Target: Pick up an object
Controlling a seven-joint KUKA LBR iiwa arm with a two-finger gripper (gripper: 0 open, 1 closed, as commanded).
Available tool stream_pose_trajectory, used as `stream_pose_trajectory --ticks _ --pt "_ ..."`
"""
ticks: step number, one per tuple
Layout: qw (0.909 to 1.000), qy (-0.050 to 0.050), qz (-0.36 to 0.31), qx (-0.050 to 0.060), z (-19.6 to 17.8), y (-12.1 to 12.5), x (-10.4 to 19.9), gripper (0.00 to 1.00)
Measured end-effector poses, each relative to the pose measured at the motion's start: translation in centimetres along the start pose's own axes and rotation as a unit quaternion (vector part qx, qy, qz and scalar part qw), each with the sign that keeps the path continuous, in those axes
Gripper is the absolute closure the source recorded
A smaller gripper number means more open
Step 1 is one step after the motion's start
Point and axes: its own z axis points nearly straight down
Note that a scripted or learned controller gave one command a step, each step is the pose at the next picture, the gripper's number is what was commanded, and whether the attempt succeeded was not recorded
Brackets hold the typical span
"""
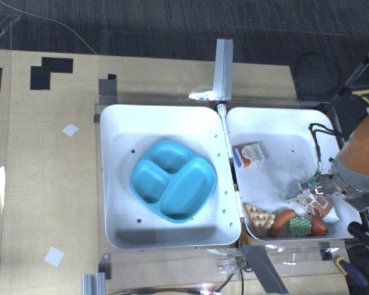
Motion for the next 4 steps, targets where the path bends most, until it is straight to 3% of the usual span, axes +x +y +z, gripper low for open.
stream_pose_trajectory --ticks 1,2,3,4 --pt "0.9860 0.002 -0.167 0.001 0.1 0.6 -1.8 0.00" --pt "0.9241 0.003 -0.382 0.003 -1.6 0.9 -1.8 0.00" --pt "0.9667 0.001 -0.256 -0.002 0.0 0.8 5.3 0.00" --pt "0.9584 0.003 -0.285 0.003 -7.0 7.7 1.6 0.00"
